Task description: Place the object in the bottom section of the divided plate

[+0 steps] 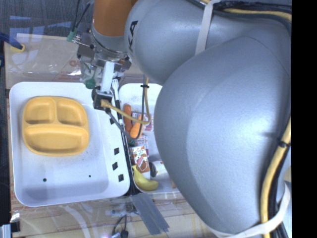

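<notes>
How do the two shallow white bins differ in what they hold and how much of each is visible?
The left white bin is seen almost whole and holds the yellow divided plate, while the right white bin is largely hidden behind the grey arm. The left bin carries one large item; the right bin holds several small ones, including a yellow banana and an orange carrot-like piece. Both are shallow and white.

Looks like a robotics lab bench: big grey arm (218, 108) with exposed cables (277, 148), two white bins (29, 192), toy food like a plastic banana (143, 182), taped plastic sheeting underneath
</notes>
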Tool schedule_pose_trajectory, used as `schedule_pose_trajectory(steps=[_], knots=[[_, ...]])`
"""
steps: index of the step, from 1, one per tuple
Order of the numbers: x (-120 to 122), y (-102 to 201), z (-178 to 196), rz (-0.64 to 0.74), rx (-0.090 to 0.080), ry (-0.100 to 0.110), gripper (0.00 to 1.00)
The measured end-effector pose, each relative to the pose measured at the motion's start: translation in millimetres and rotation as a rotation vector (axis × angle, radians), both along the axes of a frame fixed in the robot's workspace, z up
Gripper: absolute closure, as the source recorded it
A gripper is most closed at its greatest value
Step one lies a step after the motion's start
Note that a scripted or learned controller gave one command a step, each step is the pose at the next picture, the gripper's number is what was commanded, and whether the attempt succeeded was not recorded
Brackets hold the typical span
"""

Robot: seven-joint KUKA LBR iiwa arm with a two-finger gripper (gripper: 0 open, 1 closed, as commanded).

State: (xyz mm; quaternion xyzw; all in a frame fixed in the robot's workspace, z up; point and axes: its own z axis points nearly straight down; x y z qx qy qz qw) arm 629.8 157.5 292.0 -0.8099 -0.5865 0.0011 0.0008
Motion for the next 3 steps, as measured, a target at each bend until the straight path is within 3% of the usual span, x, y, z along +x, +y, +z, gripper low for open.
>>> schedule_pose_trajectory(steps=[1, 2, 3], knots=[[-0.7, 62.0, -149.1, -0.111, -0.003, 0.013, 1.0], [-38.5, -17.5, -175.4, -0.281, -0.003, 0.005, 1.0], [1.7, -0.6, -191.4, -0.764, 0.006, -0.017, 1.0]])
